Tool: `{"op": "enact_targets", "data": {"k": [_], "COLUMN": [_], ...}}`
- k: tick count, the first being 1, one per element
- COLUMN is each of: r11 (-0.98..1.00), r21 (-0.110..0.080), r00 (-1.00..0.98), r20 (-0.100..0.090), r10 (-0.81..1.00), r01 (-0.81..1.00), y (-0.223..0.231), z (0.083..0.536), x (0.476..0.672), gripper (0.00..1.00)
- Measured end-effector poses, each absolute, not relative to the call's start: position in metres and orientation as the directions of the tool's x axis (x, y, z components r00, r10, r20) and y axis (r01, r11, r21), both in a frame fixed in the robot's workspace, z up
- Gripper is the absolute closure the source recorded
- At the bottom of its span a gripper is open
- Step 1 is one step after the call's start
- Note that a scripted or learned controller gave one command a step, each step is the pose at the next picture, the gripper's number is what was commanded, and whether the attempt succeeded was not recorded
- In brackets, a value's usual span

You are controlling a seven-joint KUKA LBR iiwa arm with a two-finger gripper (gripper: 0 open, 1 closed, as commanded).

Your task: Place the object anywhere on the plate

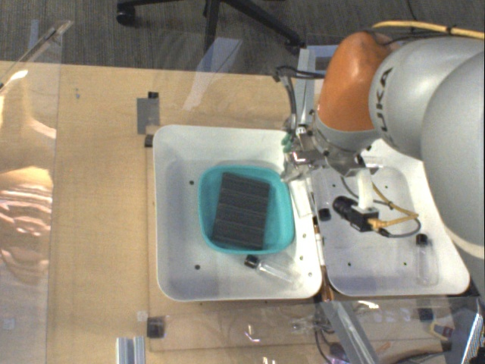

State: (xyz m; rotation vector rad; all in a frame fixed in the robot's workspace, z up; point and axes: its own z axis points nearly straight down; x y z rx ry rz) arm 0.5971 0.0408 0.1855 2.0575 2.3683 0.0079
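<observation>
The left shallow white bin [170, 226] holds a teal rounded-square plastic plate [205, 203]. A dark grey ribbed rectangular block [242, 211] lies flat on the plate. A small clear tube with a black cap [265, 266] lies just beside the plate's lower edge. The gripper [297, 161] hangs at the plate's upper right corner; whether it is spread or closed cannot be told.

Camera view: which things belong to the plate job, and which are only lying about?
For the job: teal plate; dark ribbed block lying on it; tool over the bins' shared edge.
Lying about: clear tube with black cap, beside the plate in the same bin.
</observation>
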Motion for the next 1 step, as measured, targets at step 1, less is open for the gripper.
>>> {"op": "enact_targets", "data": {"k": [1], "r11": [0.139], "r21": [0.007], "r00": [-0.139], "r20": [0.000], "r10": [0.990], "r01": [0.990], "y": [0.0405], "z": [0.1856], "x": [0.5972], "gripper": [0.00]}}
